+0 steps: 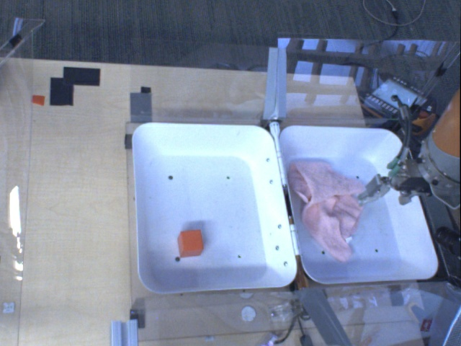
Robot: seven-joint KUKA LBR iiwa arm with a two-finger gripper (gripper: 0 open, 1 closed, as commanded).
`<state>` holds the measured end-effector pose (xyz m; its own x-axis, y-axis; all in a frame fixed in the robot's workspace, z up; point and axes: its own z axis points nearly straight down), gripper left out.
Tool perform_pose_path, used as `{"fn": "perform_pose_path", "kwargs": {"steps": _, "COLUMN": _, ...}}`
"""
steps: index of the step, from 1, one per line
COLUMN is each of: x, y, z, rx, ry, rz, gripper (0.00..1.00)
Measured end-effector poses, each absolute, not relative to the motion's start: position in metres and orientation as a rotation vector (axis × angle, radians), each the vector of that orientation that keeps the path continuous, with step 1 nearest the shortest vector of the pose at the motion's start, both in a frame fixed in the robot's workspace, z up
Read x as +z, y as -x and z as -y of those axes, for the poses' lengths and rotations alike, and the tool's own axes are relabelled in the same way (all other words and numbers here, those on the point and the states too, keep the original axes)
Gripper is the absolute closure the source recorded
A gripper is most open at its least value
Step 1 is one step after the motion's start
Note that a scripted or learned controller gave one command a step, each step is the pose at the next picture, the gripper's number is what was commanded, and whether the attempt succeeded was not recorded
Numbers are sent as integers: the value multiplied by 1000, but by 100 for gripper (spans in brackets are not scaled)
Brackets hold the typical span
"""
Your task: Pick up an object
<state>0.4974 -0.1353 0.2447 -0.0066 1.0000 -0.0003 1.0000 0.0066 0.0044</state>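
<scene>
A crumpled pink cloth (328, 207) lies in the left half of the right bin (403, 258), up against the divider. My gripper (387, 193) hangs over the right side of that bin, at the cloth's right edge. It stands open, and one fingertip (370, 191) touches or nearly touches the cloth's edge; nothing is between the fingers. A small orange cube (191, 243) rests on the floor of the left bin (216, 150), toward its front left, far from the gripper.
The arm with its orange band (448, 132) comes in over the right bin's right rim. Cables and grey framing (392, 96) stand behind that bin. Black and orange markers (68, 85) lie on the bench at the far left.
</scene>
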Motion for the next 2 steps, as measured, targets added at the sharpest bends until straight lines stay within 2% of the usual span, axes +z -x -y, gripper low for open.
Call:
{"fn": "perform_pose_path", "kwargs": {"steps": 1, "x": 97, "y": -523, "z": 135, "rx": 8, "ry": -2048, "rz": -2372, "gripper": 0}}
{"fn": "perform_pose_path", "kwargs": {"steps": 2, "x": 109, "y": -526, "z": 134, "rx": 14, "ry": -2042, "rz": -2370, "gripper": 100}}
